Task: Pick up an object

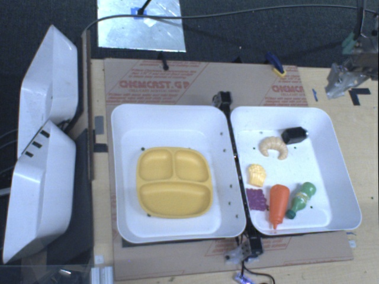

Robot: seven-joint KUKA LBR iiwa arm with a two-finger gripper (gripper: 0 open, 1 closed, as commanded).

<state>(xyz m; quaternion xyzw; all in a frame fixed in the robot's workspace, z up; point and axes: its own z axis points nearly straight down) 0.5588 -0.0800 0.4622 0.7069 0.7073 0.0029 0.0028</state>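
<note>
Gripper [343, 78]: beyond the right bin's [340, 158] far right corner; finger state cannot be told. Inside that bin: black block [294, 135], croissant [273, 147], corn [256, 174], grapes [256, 199], carrot [278, 205], green bottle [301, 199]. Left bin [177, 120]: yellow tray [174, 181].

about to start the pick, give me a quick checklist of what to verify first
1. Objects in the right bin: ok; croissant, corn, carrot, green bottle, grapes, black block.
2. Gripper away from the bins: ok, upper right.
3. Fingers open: cannot tell.
4. Easy target: ok, croissant has space around it.
5. Crowding: not ok, carrot lies close between grapes and bottle.
6. Yellow tray in left bin: ok.
</note>
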